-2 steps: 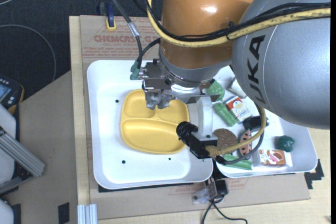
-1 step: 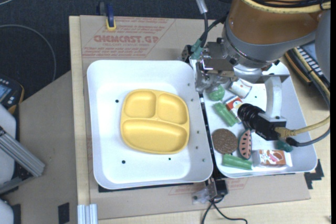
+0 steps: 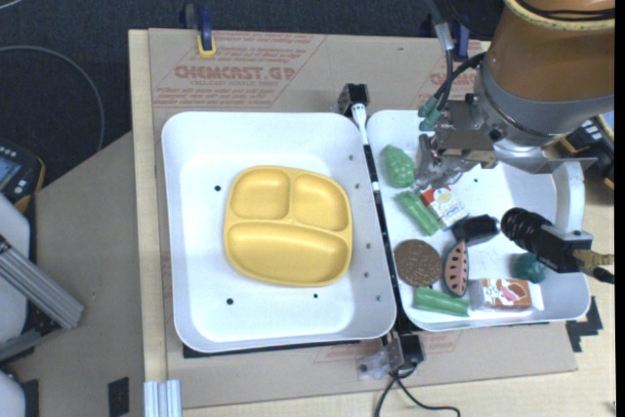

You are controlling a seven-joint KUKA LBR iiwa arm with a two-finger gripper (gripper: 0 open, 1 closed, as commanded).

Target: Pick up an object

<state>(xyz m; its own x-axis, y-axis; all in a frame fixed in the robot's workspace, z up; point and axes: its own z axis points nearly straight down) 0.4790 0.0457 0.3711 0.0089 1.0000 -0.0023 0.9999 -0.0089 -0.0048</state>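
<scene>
Grey two-finger gripper (image 3: 437, 173) hangs over my right white bin (image 3: 566, 312) by the green toy (image 3: 397, 165); grip state unclear.

Bright, even overhead light washes the two white bins (image 3: 186, 239), flattening shadows to thin edges beneath the yellow plate (image 3: 288, 226). The arm (image 3: 557, 24) looms soft and blurred; small items below it stay reasonably sharp.
</scene>
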